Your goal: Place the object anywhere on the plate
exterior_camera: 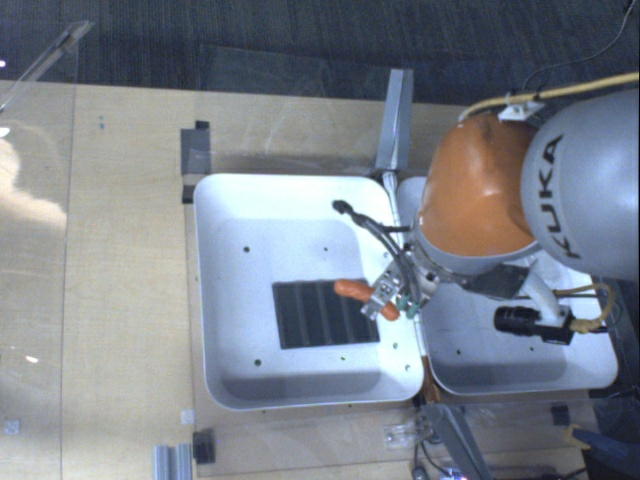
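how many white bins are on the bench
2. The left bin holds the dark ridged plate, with an orange carrot-like object at the plate's right edge. The right bin sits beside it, largely covered by the arm.

Grey arm (560,188) reaching in from right, claw (388,300) angled low

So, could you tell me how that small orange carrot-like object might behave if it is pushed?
The orange carrot-like object looks small and rounded, so it is probably light and apt to roll. It lies at the edge of the dark ridged plate, whose grooves might check rolling. Stiffness is unclear.
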Controlling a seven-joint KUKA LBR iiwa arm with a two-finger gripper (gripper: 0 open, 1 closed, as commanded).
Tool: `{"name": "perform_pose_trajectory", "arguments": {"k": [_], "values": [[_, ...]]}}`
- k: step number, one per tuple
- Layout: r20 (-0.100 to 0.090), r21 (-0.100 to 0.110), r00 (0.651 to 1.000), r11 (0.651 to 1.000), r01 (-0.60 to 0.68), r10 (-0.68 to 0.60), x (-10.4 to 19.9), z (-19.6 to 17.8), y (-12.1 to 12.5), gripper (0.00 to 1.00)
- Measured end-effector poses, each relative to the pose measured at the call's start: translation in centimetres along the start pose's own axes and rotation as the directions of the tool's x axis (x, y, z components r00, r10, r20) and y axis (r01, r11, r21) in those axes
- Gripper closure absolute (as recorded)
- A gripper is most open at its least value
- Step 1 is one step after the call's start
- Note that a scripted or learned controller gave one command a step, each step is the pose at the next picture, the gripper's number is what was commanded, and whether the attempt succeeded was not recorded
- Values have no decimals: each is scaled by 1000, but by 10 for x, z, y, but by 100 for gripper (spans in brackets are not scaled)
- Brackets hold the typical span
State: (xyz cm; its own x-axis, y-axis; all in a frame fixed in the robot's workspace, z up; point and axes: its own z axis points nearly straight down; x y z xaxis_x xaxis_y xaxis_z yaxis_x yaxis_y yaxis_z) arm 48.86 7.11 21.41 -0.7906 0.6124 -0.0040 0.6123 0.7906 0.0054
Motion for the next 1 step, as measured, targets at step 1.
{"name": "perform_pose_trajectory", "arguments": {"k": [1], "values": [[0, 0, 1000, 1000, -1, 1, 0, 0, 0, 0]]}}
